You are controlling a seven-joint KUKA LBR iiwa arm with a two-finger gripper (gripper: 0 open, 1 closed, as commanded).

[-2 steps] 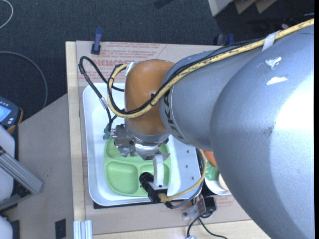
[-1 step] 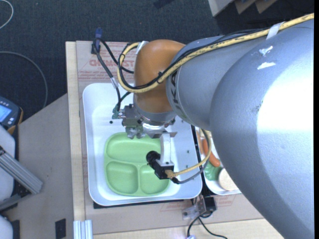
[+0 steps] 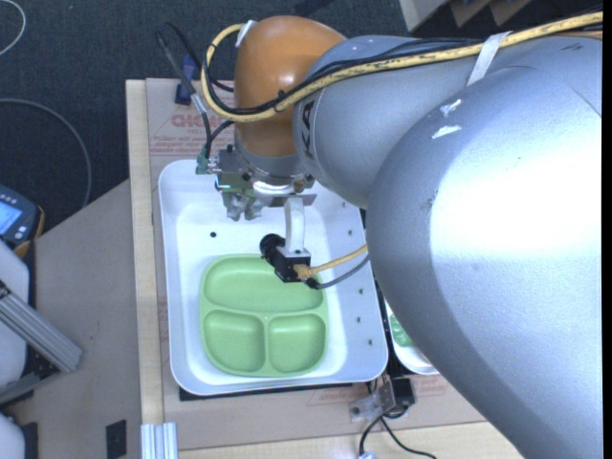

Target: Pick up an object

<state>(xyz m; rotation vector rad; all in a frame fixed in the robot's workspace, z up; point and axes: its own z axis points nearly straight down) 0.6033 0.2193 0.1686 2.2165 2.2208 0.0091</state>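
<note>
The green tray [image 3: 234, 338], with one long compartment above two smaller ones, lay in the lower half of the left white bin [image 3: 184, 285], at the lower centre of the frame. Its lower and left edges sat near the bin walls, with a narrow strip of white floor showing between them. Its upper right corner was covered by robot hardware. The upper half of the bin floor was bare white with a few small dark holes, and that was the open room.

The pincer [image 3: 251, 204] hung over that bare stretch, just above the tray's upper edge and apart from it. Whether it was open or shut could not be told, and nothing was seen in its hold. The grey arm [image 3: 478, 208] filled the right of the frame and hid nearly all of the second bin [image 3: 413, 361] (a sliver showed at the lower right, with something green [image 3: 397, 333] in it).

The pale worktop [image 3: 143, 285] framed the bin. Red print [image 3: 177, 122] ran along it at the bin's upper left corner, too cut off to read. A device with a blue screen [image 3: 14, 218] sat at the left edge of the frame.
</note>
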